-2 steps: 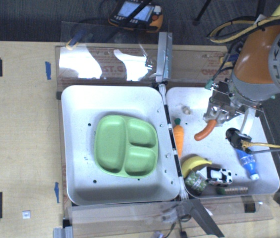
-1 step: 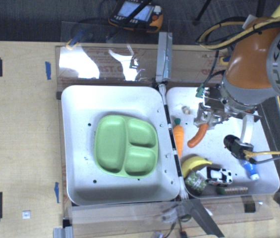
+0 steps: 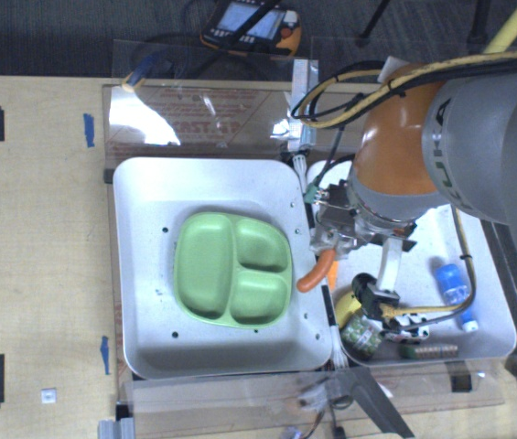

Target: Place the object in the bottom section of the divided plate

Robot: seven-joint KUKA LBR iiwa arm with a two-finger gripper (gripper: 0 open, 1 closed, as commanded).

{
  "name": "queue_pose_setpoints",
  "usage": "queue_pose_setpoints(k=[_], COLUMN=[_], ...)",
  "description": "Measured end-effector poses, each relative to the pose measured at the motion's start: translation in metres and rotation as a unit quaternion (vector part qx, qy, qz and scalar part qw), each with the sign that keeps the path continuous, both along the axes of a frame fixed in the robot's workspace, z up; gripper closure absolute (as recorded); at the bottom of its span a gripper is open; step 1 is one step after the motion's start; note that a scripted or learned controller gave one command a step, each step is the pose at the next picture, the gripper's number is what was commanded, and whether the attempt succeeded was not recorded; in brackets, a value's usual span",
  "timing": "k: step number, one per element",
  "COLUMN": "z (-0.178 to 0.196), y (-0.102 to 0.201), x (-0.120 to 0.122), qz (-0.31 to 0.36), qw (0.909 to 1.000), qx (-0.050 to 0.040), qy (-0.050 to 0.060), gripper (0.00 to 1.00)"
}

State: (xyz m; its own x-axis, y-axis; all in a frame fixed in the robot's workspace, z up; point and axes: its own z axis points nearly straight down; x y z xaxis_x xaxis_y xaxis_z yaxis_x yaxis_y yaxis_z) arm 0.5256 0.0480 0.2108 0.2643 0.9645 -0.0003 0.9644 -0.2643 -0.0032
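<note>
One orange carrot (image 3: 317, 273) lies slantwise, thin end up-right, beside the green divided plate (image 3: 232, 268); gripper (image 3: 350, 236) grip indiscernible.

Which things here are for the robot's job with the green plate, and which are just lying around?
For the job:
- green divided plate in the left bin
- orange carrot-like object at the seam between the bins
- gripper just above it

Just lying about:
- blue bottle in the right bin
- small pile of mixed items in the right bin
</note>
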Motion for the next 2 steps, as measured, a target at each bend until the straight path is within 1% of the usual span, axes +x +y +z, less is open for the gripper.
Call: queue_pose_setpoints(k=[1,2], z=[-0.0758,-0.0745], y=[0.057,0.0617], x=[0.0157,0.0162], qz=[0.036,0.038], qw=[0.9994,0.9993], qx=[-0.0001,0.0033], qy=[0.0,-0.001], gripper=[1.0,0.0])
